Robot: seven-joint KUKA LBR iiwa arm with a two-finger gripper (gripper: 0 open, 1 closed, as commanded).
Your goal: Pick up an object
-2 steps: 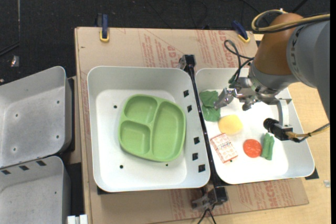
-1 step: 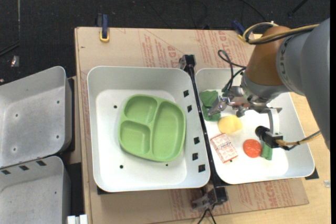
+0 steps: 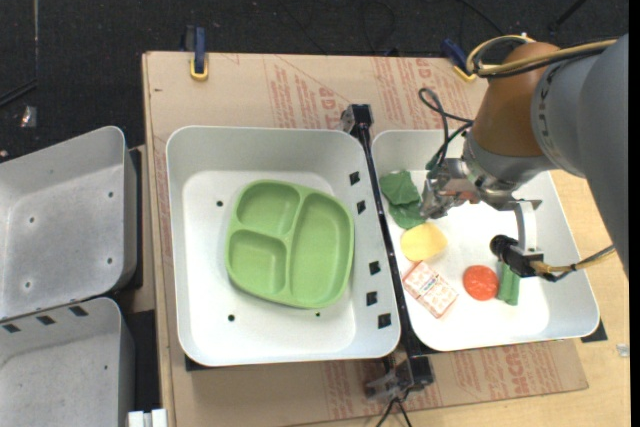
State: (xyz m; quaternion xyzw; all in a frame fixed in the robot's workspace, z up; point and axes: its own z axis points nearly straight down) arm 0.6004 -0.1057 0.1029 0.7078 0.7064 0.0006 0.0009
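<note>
Your arm (image 3: pixel 540 110) comes in from the right, grey with its orange band above the wrist, and bends down over the right bin (image 3: pixel 572 315). The pincer (image 3: pixel 437 198) sits low near that bin's upper left part, just beside a green leafy item (image 3: pixel 401 195) that lies against the bin's left wall. You cannot tell from this slanted view whether the pincer is released or clenched, since the wrist body hides its tips, and nothing can be made out in its grip.

Below the pincer lies a yellow lemon-like fruit (image 3: pixel 424 241), close to the green item and just apart from it. Lower still, a small white packet with red print (image 3: pixel 431 289) lies tilted near the bin's front left. To its right a red tomato-like ball (image 3: pixel 481 282) rests touching a dark green piece (image 3: pixel 509 287). A black cable fitting (image 3: pixel 510 252) hangs from the arm just above those two.

The left bin (image 3: pixel 200 165) holds a light green divided plate (image 3: pixel 291 243) with three compartments, lying flat near the middle. Both bins sit side by side on the cardboard-covered worktop (image 3: pixel 270 85), held by a yellow clamp (image 3: pixel 199 65) at the back edge
</note>
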